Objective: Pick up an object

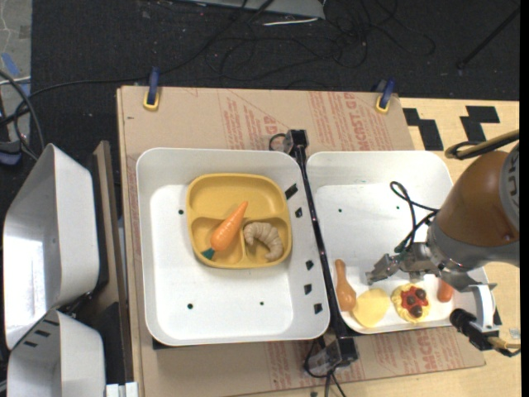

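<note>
R bin (364, 176) front: toy food | jaws (387, 269) state unclear | cardboard (248, 114) bench, cables (248, 31) behind

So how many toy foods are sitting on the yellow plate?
2. A carrot lies slanted across the yellow plate in the left bin, and a pale shrimp is curled in the plate's lower right compartment. Nothing seems hidden there.

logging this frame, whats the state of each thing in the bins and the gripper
plate: flat in left bin, holding carrot and shrimp
carrot: lying in plate, tilted
shrimp: curled, in plate's right compartment
drumstick: lying in right bin by divider
yellow piece: lying in right bin
tart: flat, right bin's near edge
gripper: low over right bin, holding nothing visible
</note>
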Controlling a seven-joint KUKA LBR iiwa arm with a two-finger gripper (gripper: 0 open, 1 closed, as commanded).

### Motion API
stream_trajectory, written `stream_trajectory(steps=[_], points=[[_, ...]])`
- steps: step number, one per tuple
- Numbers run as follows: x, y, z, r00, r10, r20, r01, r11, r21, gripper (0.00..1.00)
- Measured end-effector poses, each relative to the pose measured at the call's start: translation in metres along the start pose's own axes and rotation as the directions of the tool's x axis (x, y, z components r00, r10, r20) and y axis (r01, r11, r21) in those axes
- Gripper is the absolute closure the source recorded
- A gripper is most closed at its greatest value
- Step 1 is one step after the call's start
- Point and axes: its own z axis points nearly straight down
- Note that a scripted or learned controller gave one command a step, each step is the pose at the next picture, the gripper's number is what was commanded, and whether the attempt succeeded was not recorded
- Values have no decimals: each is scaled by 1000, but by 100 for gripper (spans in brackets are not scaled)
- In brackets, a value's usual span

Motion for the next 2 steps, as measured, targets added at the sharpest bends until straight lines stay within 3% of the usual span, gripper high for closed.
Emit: stream_trajectory(steps=[1, 2], points=[[0, 1, -11, 1000, 2, 1, -2, 1000, -3, 100], [6, 10, -59, 1000, -6, 2, 6, 1000, -8, 100]])
